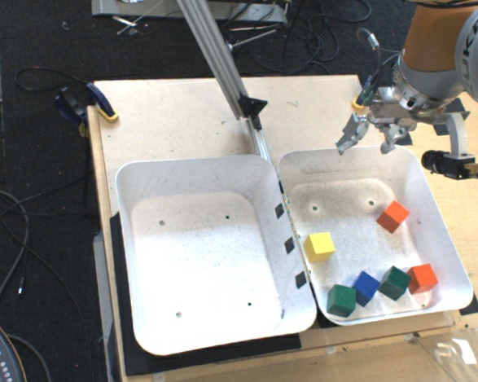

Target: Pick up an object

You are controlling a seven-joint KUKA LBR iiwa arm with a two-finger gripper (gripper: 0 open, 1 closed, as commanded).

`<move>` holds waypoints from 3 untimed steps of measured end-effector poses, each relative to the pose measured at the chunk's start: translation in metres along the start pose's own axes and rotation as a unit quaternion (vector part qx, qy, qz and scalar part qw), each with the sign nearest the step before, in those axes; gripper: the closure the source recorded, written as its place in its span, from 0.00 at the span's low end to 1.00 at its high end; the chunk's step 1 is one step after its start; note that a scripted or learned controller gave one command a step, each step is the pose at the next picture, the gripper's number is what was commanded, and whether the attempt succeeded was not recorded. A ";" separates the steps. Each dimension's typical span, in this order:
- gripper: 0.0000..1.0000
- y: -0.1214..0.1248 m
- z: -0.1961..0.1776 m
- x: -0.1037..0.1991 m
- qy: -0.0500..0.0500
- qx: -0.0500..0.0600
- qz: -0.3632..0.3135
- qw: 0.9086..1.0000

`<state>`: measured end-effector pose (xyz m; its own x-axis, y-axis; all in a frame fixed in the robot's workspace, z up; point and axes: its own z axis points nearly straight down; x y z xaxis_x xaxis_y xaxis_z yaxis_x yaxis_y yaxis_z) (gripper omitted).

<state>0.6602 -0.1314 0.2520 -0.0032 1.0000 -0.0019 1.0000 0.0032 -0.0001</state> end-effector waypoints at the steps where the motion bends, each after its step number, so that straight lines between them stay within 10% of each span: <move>1: 0.00 -0.016 0.113 -0.071 0.000 0.004 0.004 1.000; 2: 0.00 -0.080 0.159 -0.089 0.001 0.002 0.004 1.000; 3: 1.00 -0.076 0.147 -0.087 0.000 -0.001 0.002 1.000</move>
